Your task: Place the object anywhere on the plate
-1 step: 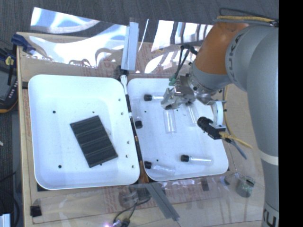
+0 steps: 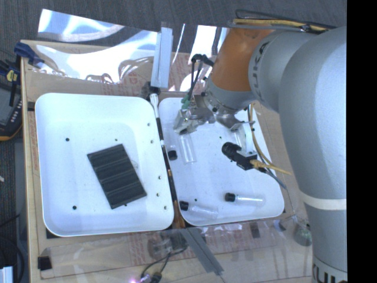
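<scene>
Presently the pincer [image 2: 184, 121] hangs over the far left corner of the right bin [image 2: 212, 175], close to the wall it shares with the left bin [image 2: 59, 108]. The wrist masks its opening, so whether it is wide or narrow cannot be told, and nothing is seen held in it. A clear tube [image 2: 188, 150] lies on the bin floor just on the near side of the pincer, its long axis running roughly far-to-near with a slight tilt. A second tube [image 2: 242, 198] and a third tube [image 2: 199, 207] lie along the front wall, well apart from the pincer. The plate [image 2: 116, 175], a dark ribbed slab, lies slantwise in the left bin with nothing on it. By judgement, the nearest tube is the likely object: the grasp should close across its width, and the carry then runs leftward over the shared wall to the plate.
</scene>
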